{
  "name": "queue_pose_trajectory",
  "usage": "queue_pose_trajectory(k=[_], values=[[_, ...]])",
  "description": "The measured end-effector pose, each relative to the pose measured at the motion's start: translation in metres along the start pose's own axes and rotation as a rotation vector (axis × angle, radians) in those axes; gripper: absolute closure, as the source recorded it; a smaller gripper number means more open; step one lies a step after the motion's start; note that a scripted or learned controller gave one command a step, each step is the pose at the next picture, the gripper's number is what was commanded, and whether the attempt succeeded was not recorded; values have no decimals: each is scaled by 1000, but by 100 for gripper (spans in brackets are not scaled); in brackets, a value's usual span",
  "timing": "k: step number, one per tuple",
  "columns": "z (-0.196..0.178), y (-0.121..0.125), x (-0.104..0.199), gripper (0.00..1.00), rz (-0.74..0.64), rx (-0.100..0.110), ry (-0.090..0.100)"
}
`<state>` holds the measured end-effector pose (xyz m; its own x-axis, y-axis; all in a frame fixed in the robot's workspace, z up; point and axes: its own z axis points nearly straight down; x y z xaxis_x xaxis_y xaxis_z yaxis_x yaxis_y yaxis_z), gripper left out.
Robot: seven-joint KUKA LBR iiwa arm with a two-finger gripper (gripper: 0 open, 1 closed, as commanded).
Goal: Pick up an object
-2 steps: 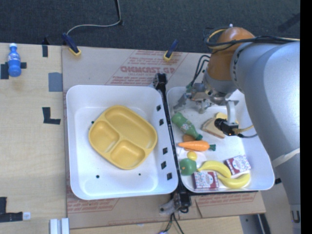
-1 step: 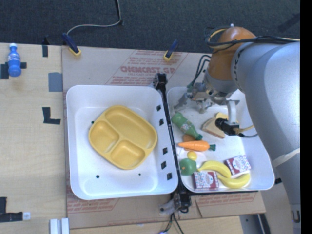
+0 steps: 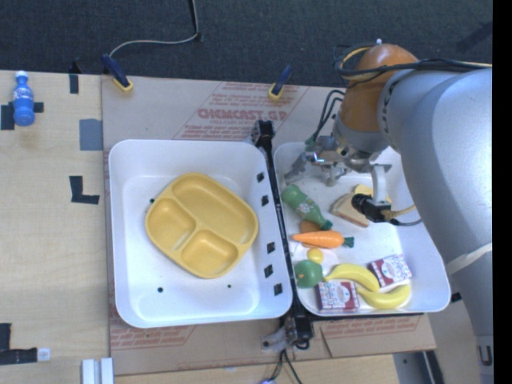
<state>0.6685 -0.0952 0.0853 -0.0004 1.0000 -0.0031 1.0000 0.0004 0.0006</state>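
The pincer (image 3: 332,164) hangs low over the far end of the right bin (image 3: 432,282), and I cannot tell whether it is open, closed or gripping anything. Nothing looks lifted yet: the green bottle (image 3: 304,202) lies just below it, the carrot (image 3: 322,239) and banana (image 3: 372,286) further toward the near rim, so the pick remains undone.

A divided plate (image 3: 202,224) lies in the left bin (image 3: 128,238); toy foods (image 3: 320,240) crowd the right bin (image 3: 428,278).

Glossy yellow plastic tray (image 3: 202,225)
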Motion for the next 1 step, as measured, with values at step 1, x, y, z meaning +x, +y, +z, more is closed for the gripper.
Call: queue_pose_trajectory(k=[1], values=[[0,0,-1,0,0,0,0]])
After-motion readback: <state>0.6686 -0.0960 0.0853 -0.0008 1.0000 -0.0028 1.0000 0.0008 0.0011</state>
